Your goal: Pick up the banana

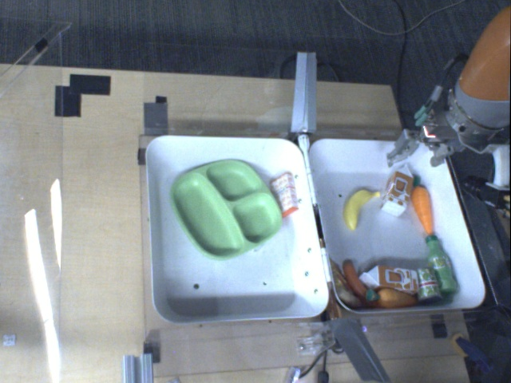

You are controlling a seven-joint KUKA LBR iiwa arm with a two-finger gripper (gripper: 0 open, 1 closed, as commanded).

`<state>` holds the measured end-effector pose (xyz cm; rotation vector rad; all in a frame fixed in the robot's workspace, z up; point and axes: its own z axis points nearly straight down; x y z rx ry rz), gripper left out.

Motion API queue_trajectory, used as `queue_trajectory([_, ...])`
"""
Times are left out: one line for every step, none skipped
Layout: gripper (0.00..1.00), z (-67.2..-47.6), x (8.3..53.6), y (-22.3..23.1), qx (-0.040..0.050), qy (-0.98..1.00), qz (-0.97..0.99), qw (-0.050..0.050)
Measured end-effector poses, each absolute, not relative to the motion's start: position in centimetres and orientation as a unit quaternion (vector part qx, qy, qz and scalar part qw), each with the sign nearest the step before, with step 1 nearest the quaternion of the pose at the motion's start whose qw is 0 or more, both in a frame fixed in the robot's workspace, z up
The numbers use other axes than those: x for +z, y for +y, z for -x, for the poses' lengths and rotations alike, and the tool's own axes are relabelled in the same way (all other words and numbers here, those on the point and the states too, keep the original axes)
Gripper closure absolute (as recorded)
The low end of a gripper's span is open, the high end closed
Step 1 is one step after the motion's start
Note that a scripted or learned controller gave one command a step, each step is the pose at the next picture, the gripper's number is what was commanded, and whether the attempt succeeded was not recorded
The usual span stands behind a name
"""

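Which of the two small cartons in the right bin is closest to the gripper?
The upper carton, lying between the banana and the carrot, sits just below the gripper. The other carton lies along the bin's bottom edge, beside the green bottle.

The arm (489,62), orange band uppermost, reaches in over the worktop's far right corner, its end effector (417,152) hanging with fingers spread and nothing between them.

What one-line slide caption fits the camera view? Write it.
End effector hovers over right bin's far edge; banana lies untouched beside a small carton.
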<state>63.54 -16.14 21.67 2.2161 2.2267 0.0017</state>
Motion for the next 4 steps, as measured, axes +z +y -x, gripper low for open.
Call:
queue_trajectory([0.0,-64.1,22.3,-15.1,0.0004,0.701,-0.713,0.0])
queue_trajectory([0.0,-62.6,9.4,-9.9,0.001,0.655,-0.756,0.0])
queue_trajectory([0.0,-58.7,8.9,-8.9,0.0035,0.651,-0.759,0.003])
queue_trajectory([0.0,-57.1,18.4,-6.7,0.0012,0.712,-0.702,0.0])
